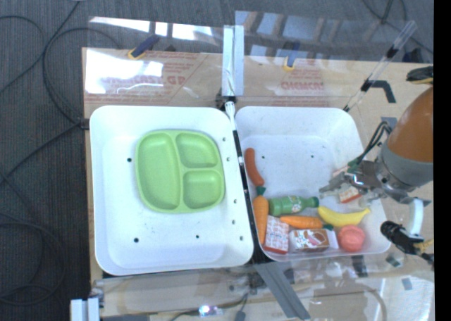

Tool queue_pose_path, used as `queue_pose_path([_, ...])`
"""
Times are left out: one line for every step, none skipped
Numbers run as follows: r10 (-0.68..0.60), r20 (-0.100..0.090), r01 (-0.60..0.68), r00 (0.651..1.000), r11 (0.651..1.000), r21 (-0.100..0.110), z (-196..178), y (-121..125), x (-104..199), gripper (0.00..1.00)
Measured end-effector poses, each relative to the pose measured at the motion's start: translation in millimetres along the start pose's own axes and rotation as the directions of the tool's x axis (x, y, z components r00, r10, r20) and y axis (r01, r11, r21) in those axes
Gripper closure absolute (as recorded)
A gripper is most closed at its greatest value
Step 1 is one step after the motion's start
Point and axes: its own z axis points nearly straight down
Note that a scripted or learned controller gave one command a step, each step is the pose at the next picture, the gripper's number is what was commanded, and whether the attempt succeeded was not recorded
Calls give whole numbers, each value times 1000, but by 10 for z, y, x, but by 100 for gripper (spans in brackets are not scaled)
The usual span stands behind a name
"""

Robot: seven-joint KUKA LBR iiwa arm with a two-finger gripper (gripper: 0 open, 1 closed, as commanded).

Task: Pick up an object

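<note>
Gripper (345, 184) sits low at the right bin's (296, 126) right side, just above the banana (343, 215); can't tell its grip state. Toy food is bunched along that bin's front wall; green 3-section plate (180, 171) in left bin (113, 193)

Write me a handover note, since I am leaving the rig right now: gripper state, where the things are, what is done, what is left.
Gripper: at the right bin's right side, above the banana; finger state unclear, nothing seen held.
Things: sausage, two carrots, green bottle, two packets and red fruit along the right bin's near edge.
Green tray in left bin.
Done: nothing picked.
Left: grasp and lift one.
</note>
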Motion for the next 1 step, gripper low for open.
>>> queue_pose_path([257, -9, -257, 966, 966, -6, 490, -41, 104, 0])
